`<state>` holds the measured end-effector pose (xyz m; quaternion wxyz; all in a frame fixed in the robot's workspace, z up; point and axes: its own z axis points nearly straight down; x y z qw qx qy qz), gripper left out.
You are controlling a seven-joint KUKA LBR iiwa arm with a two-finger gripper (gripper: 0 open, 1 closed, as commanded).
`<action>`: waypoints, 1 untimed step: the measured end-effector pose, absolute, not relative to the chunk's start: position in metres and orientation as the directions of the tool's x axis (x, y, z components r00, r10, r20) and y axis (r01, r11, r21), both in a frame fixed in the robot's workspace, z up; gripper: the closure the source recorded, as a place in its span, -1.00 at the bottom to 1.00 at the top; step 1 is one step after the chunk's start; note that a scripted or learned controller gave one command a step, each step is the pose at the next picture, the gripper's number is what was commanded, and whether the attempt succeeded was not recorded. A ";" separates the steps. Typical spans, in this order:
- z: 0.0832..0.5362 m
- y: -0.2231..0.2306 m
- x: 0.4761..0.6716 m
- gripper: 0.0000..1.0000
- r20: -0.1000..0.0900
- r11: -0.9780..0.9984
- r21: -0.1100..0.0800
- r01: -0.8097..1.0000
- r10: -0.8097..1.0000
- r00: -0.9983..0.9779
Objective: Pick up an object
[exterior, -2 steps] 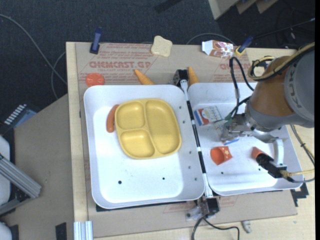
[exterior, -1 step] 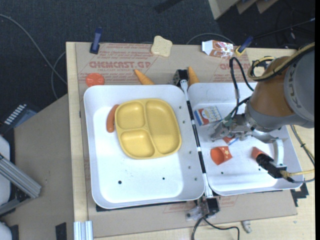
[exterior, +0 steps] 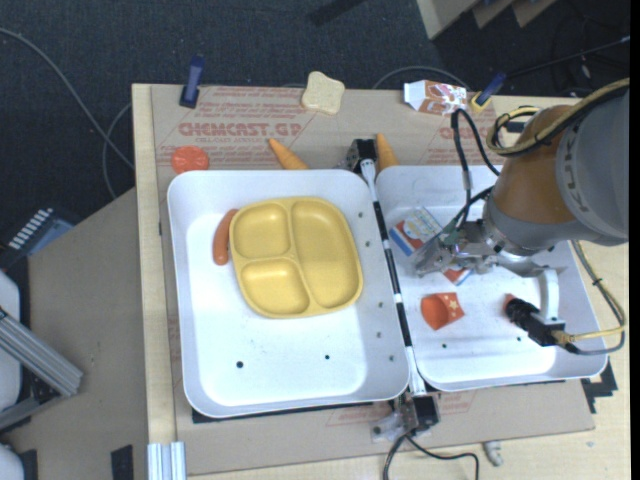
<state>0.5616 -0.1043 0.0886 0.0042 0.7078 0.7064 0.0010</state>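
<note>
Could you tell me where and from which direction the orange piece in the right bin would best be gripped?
Probably from straight above, fingers closing across its narrower width. The orange piece lies flat on the right bin floor, apart from the clutter under the gripper, with bare floor around it, so a top-down approach looks unobstructed.

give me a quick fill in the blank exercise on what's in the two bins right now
1. The yellow divided tray lies in the ____ bin.
2. The tray has ____ compartments.
3. The hot dog lies against the tray's ____ edge.
4. The gripper is over the ____ bin, near the orange piece.

Missing words: left; three; left; right
</note>
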 end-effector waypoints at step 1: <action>0.085 -0.127 0.599 -1.00 -0.001 0.001 0.001 1.000 1.000 -0.001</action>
